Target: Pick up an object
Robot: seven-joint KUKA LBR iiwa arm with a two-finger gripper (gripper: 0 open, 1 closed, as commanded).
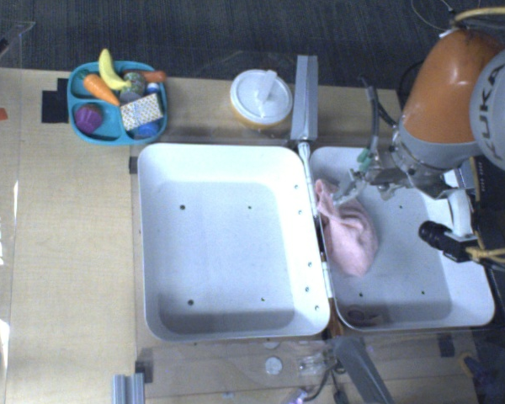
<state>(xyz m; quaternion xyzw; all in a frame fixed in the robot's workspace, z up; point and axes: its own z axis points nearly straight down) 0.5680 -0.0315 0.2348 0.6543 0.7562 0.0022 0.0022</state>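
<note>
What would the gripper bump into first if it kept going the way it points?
Probably the pink cloth. The gripper points down and left into the right bin, just above the cloth's top end. Depth is hard to judge from above, so it may already be touching.

My gripper (359,178) hangs over the right bin (454,310), just above the upper end of a crumpled pink cloth (347,230) that lies against that bin's left wall. The left bin (227,318) sits alongside. Beyond the bins, a blue tray (77,131) holds toy food, including a banana (109,71) and carrot (100,89), and a white lidded container (262,97) stands nearby.
</note>
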